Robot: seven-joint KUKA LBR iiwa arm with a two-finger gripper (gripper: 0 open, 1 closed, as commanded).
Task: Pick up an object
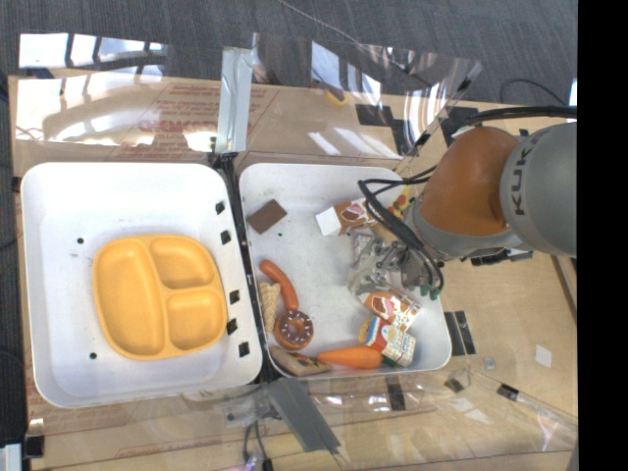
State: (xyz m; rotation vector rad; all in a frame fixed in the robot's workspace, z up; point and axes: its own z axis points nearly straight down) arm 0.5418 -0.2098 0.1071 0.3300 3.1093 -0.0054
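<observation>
My gripper (378, 268) hangs low inside the right bin (324, 180), under the orange wrist band, near the bin's right side. Directly below it lies a colourful snack packet (391, 309), and a second small carton (392, 343) sits beyond that. A hot dog (279, 280), a chocolate donut (292, 329), a carrot (348, 358) and a waffle cone (269, 300) lie along the bin's left and front. A brown square (266, 215) and a white block (328, 222) rest near the back, with another packet (353, 215) beside them.
The left bin (59, 194) holds a yellow divided tray (157, 295). A black divider strip (238, 263) runs between the bins. Cables loop from the wrist over the right bin's back right. Clear plastic sheeting lies behind the bins.
</observation>
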